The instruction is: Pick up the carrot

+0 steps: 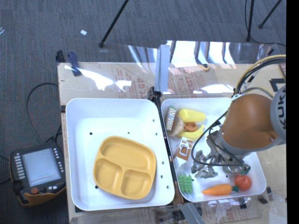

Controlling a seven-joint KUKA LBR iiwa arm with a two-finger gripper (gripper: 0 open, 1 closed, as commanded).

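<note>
Orange carrot (217,189) lies near the front wall of the right bin (259,164), just left of a red tomato (242,182). Just above the carrot hovers the gripper (205,168), grasping nothing; its state cannot be told.

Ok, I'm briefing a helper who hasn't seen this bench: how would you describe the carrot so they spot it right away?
Look in the right-hand shallow white bin, along its near edge. The small orange toy carrot lies there on its side, between a green ridged toy and a round red tomato. It is the one long, tapered orange piece, with a bit of green at its tomato end.
</note>
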